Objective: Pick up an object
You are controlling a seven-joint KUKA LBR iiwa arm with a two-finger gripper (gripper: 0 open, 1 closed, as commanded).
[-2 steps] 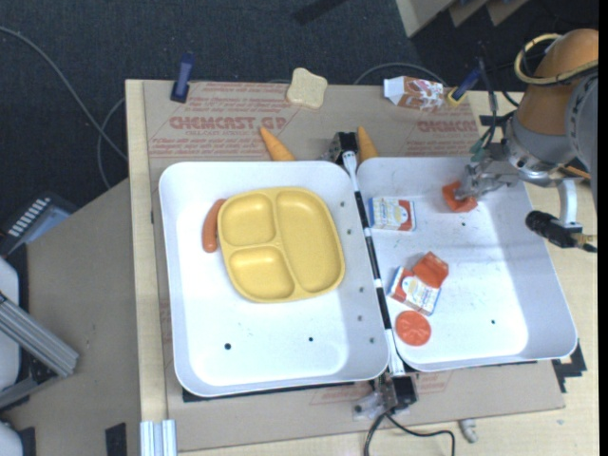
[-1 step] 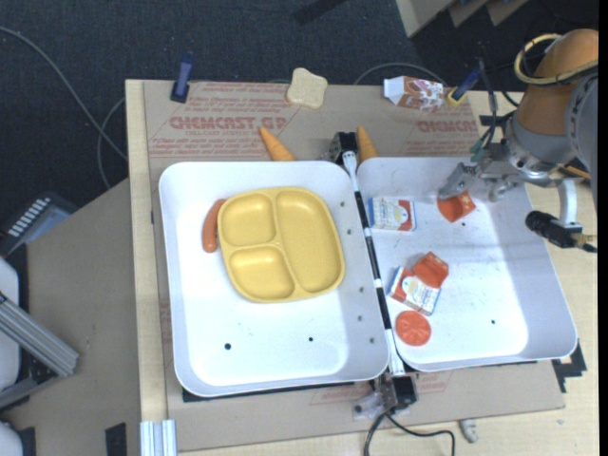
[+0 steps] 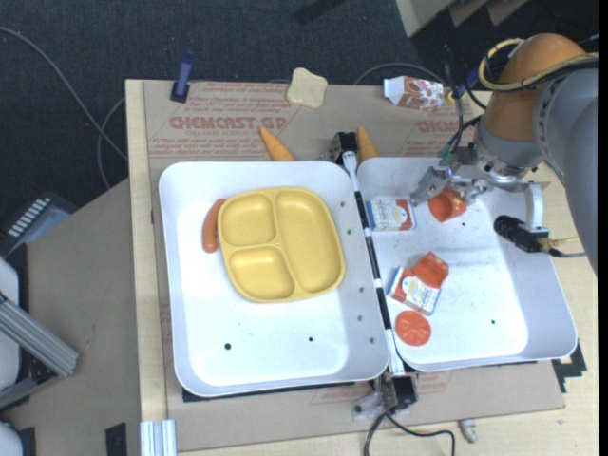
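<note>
The gripper [image 3: 454, 190] is lowered in the right white bin [image 3: 532, 335], over a small red-orange soft object [image 3: 447, 206]; its opening cannot be told. The object is judged light and squashy, best taken across its middle.

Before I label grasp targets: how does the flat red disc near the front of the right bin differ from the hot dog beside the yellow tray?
The red disc is round and flat; the hot dog is long and slender. The disc lies in the right bin, near its front left corner; the hot dog lies in the left bin, against the left side of the yellow divided tray. The disc is redder, the hot dog more orange. Both lie on white bin floor, away from the gripper.
</note>
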